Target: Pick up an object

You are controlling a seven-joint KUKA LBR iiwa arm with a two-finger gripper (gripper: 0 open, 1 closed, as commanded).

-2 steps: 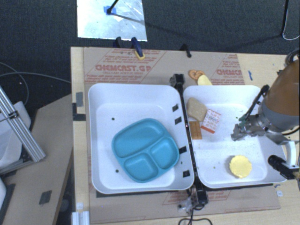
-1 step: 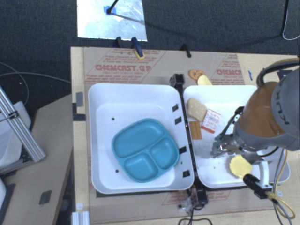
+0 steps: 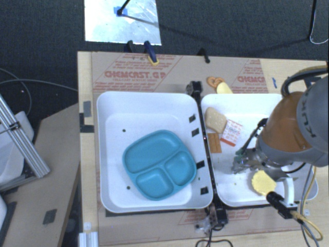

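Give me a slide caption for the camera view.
Arm reaches into right bin beside a yellow piece; blue tray in left bin.

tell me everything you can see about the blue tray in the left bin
The blue tray is a smooth, plastic-looking divided plate with rounded corners and three compartments: one long, two smaller. It lies flat, turned askew, on the floor of the left bin, toward its near right corner. Its compartments hold nothing, and nothing but the bin touches it.

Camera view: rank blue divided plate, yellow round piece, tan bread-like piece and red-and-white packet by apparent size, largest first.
1. Blue divided plate, in the left bin: clearly largest.
2-4. Tan bread-like piece, yellow round piece, red-and-white packet, all in the right bin: they look about alike, so no ranking. The arm partly covers the yellow piece.
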